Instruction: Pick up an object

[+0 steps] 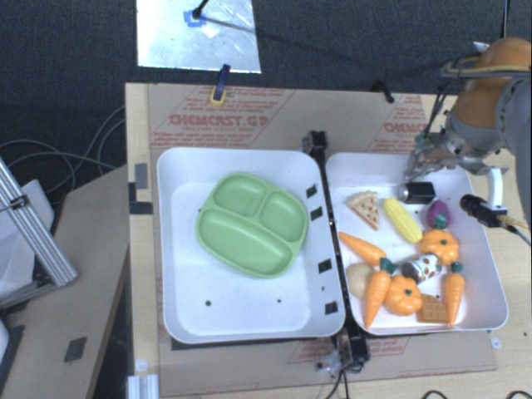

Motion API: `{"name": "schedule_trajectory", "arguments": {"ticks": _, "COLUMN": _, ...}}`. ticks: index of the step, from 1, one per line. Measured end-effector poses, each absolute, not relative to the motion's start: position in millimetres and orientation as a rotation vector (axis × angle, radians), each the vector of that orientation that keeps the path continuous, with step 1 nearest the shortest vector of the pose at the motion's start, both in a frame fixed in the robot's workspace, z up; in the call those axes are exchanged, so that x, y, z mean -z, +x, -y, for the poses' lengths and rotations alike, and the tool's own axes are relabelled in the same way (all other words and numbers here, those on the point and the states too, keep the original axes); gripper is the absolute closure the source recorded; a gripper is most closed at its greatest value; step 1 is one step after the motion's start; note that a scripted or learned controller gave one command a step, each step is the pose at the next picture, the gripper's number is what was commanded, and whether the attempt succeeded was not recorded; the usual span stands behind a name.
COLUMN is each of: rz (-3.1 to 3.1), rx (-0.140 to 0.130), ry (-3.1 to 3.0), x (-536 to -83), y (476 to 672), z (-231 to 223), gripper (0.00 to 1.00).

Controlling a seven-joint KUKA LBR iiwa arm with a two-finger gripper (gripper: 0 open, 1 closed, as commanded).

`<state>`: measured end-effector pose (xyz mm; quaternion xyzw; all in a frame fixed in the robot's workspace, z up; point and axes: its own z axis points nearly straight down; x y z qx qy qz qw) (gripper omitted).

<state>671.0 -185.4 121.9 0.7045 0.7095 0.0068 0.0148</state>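
The right bin (492,283) holds several toy foods: a pizza slice (364,209), a yellow corn cob (402,219), a purple vegetable (437,214), two orange pumpkins (439,244) (402,296), carrots (361,245) (375,293) (453,289), a beige potato (357,279) and a waffle piece (431,309). My gripper (418,191) hangs low over the far part of this bin, its dark tip just right of the pizza slice and just above the corn cob. Nothing visibly hangs from it. Its lower end is too dark to read.
A green divided plate (252,223) lies in the left bin (179,248). A black divider (326,223) runs between the bins. The arm's wrist (486,115) and a black-and-white fitting (486,202) overhang the right bin's far right corner.
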Motion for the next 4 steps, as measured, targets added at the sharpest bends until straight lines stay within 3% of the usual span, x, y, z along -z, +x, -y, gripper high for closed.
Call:
{"name": "schedule_trajectory", "arguments": {"ticks": 1, "rz": -2.225, "rx": -0.005, "ry": 2.212, "x": -178, "y": 668.1, "z": 176, "gripper": 1.0}}
{"name": "schedule_trajectory", "arguments": {"ticks": 2, "rz": -2.225, "rx": -0.005, "ry": 2.211, "x": -227, "y": 669.4, "z": 176, "gripper": 1.0}}
{"name": "schedule_trajectory", "arguments": {"ticks": 4, "rz": -2.228, "rx": 0.0, "ry": 2.215, "x": -233, "y": 625.7, "z": 79, "gripper": 1.0}}
